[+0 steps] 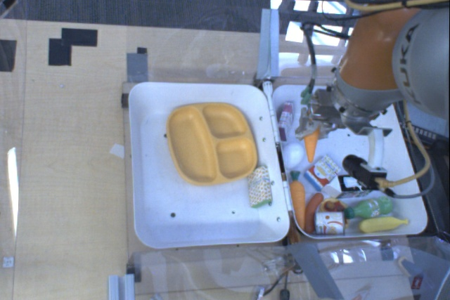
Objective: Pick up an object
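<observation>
the gripper (pixel 308 119) hangs over the far left part of the right bin (pixel 349 145), and we cannot tell whether it is spread or pressed together, as the wrist hides it from above. just under it an orange carrot (pixel 311 142) lies pointing toward the near edge; whether the gripper touches it we cannot tell. things crowd it on the left: a red packet (pixel 285 119) against the bin's left wall and a white egg-shaped thing (pixel 294 153) just beside the carrot's tip. a small white and orange box (pixel 325 169) lies just nearer. along the near edge we count a second carrot (pixel 298 199), one red sausage (pixel 313 204), one can (pixel 329 223), one green bottle (pixel 369 208) and one yellow banana-like thing (pixel 383 224), packed close together. that makes two carrots and one of each other thing. the left bin (pixel 151 179) holds one yellow three-part plate (pixel 211 142) near its middle, and one patterned pouch (pixel 260 187) touching the plate's near right edge.
</observation>
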`<action>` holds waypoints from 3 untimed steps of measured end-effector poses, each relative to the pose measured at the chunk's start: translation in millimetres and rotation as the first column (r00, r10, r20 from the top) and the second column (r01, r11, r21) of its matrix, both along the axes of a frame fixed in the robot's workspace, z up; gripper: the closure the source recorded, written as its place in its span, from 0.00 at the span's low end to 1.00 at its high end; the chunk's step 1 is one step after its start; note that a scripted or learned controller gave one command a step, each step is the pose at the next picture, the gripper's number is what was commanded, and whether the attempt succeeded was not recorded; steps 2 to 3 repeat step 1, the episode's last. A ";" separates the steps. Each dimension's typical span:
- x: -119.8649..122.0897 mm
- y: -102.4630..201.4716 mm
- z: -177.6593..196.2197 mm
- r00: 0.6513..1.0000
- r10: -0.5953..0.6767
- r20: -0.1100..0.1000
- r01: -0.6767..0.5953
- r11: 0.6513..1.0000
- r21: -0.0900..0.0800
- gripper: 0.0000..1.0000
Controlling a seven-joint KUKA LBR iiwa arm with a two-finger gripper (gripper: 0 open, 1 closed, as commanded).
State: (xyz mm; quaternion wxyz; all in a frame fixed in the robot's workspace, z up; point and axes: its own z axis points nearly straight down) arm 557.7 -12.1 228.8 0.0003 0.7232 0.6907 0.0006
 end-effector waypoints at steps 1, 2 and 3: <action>10.5 34.4 -44.4 1.000 0.019 0.000 -0.019 1.000 0.000 1.00; 10.5 34.4 -44.4 1.000 0.019 0.000 -0.019 1.000 0.000 1.00; 10.5 34.4 -44.4 1.000 0.019 0.000 -0.019 1.000 0.000 1.00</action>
